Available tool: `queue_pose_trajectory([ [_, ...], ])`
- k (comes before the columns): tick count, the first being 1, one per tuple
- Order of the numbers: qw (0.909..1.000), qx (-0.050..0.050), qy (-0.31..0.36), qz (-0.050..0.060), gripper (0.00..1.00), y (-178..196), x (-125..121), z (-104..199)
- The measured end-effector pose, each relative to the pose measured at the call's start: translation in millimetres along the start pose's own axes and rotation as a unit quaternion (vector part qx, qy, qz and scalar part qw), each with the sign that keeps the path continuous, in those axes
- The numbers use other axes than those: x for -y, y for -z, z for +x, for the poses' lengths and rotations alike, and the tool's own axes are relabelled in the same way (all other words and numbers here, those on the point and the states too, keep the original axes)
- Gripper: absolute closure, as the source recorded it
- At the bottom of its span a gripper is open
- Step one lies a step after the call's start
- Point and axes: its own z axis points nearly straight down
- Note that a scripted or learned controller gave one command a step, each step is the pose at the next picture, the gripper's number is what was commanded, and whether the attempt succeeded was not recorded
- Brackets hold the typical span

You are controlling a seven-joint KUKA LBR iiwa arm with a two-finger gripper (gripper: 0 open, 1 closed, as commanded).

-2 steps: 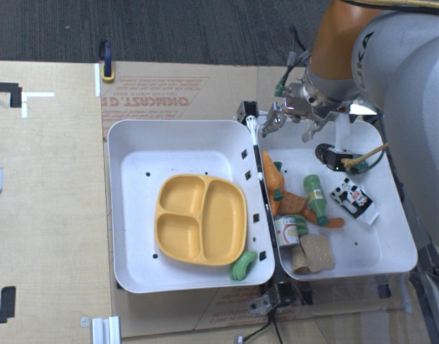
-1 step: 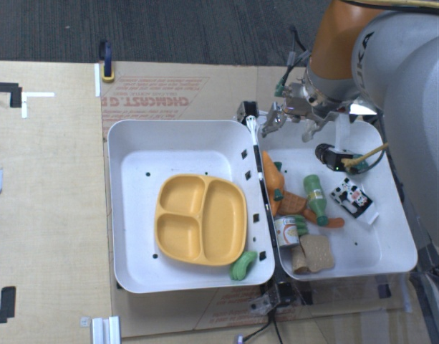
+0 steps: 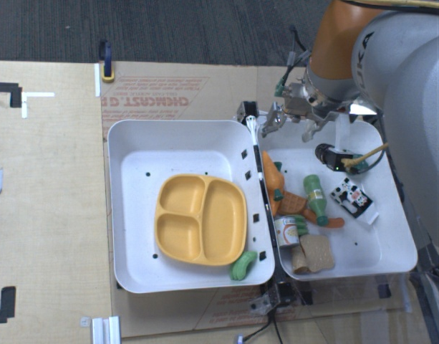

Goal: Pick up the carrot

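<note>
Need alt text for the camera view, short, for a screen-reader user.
The gripper hovers over the far edge of the right bin, above a carrot lying against that bin's left wall among a green bottle, a can and other small items. The left bin holds a yellow divided plate and a green toy.

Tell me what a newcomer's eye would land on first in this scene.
First comes the yellow divided plate, bright in the middle of the left bin. Next is the big grey arm with its orange band at upper right, its end effector hovering above the right bin's far edge. Then the clutter there: the carrot along the left wall and a green bottle beside it.
</note>
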Motion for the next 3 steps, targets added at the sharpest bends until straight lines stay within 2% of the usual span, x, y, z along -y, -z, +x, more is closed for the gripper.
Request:
queue_pose_trajectory([
  [1,0.9955,0.0,-0.094,0.0,0.0,0,12,96],
  [2,0.9982,0.0,0.06,0.0,0.0,-100,41,149],
  [3,0.9979,0.0,-0.064,-0.001,0.0,113,19,159],
])
